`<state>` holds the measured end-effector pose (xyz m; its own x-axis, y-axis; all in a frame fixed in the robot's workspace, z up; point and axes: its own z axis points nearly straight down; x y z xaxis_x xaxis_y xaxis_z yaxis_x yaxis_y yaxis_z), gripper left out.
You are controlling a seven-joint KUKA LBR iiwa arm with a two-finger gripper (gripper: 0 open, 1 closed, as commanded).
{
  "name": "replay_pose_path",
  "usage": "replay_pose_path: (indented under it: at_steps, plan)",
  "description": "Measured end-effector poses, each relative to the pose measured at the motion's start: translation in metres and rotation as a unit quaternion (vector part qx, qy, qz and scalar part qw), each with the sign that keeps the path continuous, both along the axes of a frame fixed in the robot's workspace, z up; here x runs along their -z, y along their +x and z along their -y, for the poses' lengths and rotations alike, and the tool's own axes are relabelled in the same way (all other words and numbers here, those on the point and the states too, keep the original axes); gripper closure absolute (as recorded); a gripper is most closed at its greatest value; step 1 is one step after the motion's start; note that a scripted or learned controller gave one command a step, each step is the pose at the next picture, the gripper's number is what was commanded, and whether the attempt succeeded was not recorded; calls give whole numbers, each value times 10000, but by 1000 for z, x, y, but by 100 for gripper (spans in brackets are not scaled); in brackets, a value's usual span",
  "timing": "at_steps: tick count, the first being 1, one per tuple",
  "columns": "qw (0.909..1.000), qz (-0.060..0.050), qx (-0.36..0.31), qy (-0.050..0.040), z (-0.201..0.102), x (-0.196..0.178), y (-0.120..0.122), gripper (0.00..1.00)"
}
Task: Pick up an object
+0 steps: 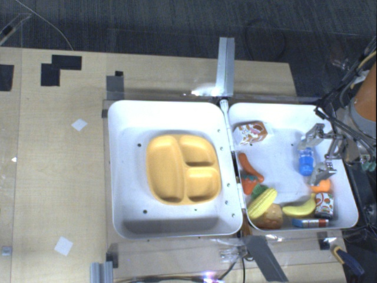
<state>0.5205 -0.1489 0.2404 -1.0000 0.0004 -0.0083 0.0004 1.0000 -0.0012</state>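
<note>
Our gripper [321, 152] hangs wide open and holds nothing, with the small blue bottle [306, 161] just at its 9 o'clock, so we think one finger could bump it away.

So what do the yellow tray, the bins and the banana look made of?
Yellow tray: probably moulded plastic, matte, with smooth rounded compartments. Bins: likely thin white plastic, slightly glossy, with rounded corners. Banana: seemingly toy plastic, uniformly yellow with a faint sheen.

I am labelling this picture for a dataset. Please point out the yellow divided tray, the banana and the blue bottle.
yellow divided tray [182, 168]: camera view, centre ridge.
banana [299, 207]: camera view, middle of its curve.
blue bottle [306, 161]: camera view, its body.
</note>
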Motion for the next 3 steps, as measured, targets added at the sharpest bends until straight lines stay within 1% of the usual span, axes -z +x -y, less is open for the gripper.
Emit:
replay_pose_path:
  at_steps: [1, 2, 3]
  plan:
    - [9983, -22, -591, -3, 48, 79, -33, 0]
    - [9981, -7, -610, -5, 46, 78, -32, 0]
    - [9853, -1, 1706, 10, 56, 102, -16, 0]
